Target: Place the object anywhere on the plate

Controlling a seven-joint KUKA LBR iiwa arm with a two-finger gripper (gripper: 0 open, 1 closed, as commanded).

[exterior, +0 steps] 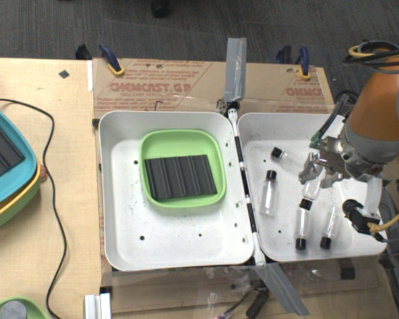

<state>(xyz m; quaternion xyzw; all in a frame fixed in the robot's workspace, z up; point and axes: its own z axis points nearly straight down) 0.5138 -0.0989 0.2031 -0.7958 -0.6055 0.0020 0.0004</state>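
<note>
One overhead camera looks slantwise down on both bins [113, 178].

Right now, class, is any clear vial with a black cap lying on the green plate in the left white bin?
No: the green plate carries a dark ribbed pad, while the vials lie in the right white bin.

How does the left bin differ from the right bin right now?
The left bin holds a green plate with a dark ribbed insert; the right bin holds several clear vials with black caps. The end effector hangs over the right bin, not the left bin. Both bins are shallow and white.
</note>
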